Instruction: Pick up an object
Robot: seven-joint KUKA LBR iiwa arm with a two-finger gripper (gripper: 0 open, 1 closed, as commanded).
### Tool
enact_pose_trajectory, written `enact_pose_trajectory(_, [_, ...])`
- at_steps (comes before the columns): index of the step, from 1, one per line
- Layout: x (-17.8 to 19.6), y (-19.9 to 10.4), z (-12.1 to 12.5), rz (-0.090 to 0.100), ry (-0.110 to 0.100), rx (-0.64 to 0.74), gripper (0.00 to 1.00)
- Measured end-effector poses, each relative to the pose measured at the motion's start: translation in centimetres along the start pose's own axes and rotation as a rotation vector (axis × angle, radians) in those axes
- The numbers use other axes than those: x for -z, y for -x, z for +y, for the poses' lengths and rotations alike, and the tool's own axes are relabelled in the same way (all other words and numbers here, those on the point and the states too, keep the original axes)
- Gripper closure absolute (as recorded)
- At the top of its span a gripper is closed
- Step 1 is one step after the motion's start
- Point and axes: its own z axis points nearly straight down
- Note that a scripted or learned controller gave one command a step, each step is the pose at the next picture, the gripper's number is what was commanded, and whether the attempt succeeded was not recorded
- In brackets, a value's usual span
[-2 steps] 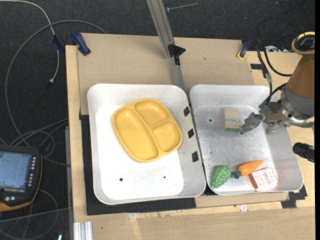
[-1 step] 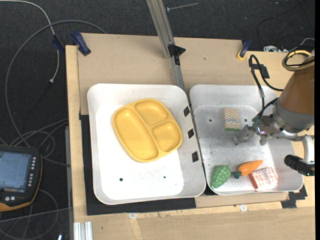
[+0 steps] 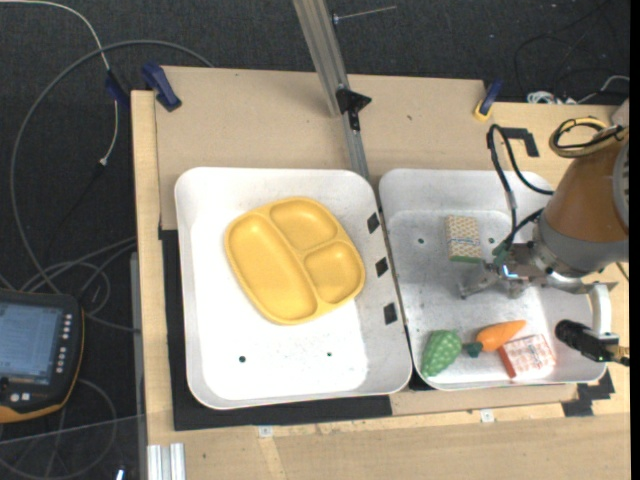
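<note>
Far left, off the bench: a handheld pendant [image 3: 30, 353] with a lit screen on the dark floor, with loose cables [image 3: 70, 258] trailing around it. Bench top [image 3: 250, 118] is tan board; blue clamps [image 3: 160, 86] at the upper left corner, another at the upper right. Left bin [image 3: 200, 368]: white, shallow, holding a yellow divided plate [image 3: 292, 258] with three compartments, set toward the upper middle of the bin, turned at an angle. Rest of that bin's floor bare white. A metal rail [image 3: 325, 48] runs down from the top edge and ends where the two bins meet. Right bin [image 3: 420, 193]: a small pale speckled block [image 3: 463, 238] in the upper middle; along the lower edge a green leafy toy [image 3: 441, 353], just right of it an orange carrot-shaped toy [image 3: 498, 335], the two about touching, and next to the carrot a red and white packet [image 3: 527, 356] near the bin's lower right corner. Gripper [image 3: 480, 284] reaches in from the right, low over the bin floor between the speckled block above and the carrot below, apart from both. Fingers too small and blurred here; cannot tell how wide the jaws stand, nothing seen between them. Arm's orange band [image 3: 590, 208] sits over the bin's right rim, black cable looped above it.
</note>
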Motion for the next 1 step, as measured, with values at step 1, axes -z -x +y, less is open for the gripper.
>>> enact_pose_trajectory(1, [1.34, 0.03, 0.17, -0.001, 0.006, 0.001, 1.00])
